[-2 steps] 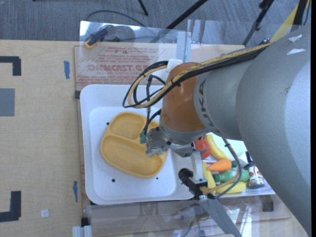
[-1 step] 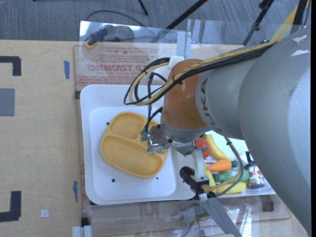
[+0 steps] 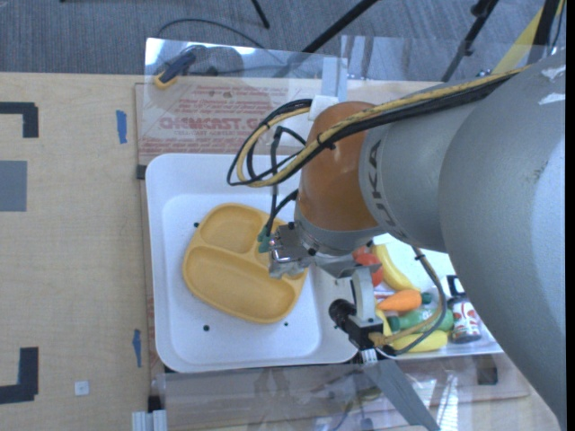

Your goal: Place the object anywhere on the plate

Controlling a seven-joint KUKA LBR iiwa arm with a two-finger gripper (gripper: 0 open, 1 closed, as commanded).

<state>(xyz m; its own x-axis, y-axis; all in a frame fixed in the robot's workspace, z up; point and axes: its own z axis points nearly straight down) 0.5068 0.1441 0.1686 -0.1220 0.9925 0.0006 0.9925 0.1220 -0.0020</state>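
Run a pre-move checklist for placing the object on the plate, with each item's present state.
1. Yellow divided plate lies flat in the left bin: ok.
2. Plate compartments free to receive an object: ok.
3. Hand is over the plate's right edge: ok.
4. Object between the hand's grip: cannot tell, the wrist hides it.
5. Carrot and banana lie in the right bin, off the plate: ok.

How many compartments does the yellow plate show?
3 visible on the yellow plate: one large along its lower side, two smaller along the upper side. The arm covers the plate's right edge, possibly hiding more.
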